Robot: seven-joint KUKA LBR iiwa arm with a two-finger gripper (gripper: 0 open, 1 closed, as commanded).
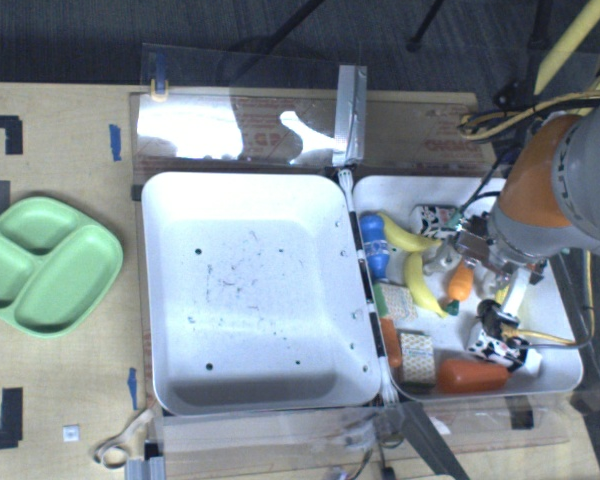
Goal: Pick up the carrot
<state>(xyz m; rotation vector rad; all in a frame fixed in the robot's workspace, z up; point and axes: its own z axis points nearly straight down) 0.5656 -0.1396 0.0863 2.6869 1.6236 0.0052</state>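
The carrot (pixel 460 284) is a short orange piece in the right bin (pixel 565 368), just right of a yellow banana (pixel 420 283). My gripper (pixel 472 260) reaches down from the grey arm with the orange band (pixel 532 183) and sits right over the carrot's upper end, hiding part of it. Whether it touches the carrot is hidden by the wrist.
The right bin is crowded: a blue bottle (pixel 374 240), a second banana (pixel 405 236), a red-orange block (pixel 472 374), a black-and-white toy (pixel 500 346) and a patterned packet (pixel 415 355). The left bin (pixel 180 203) lies beside it. A green divided plate (pixel 45 265) rests at far left.
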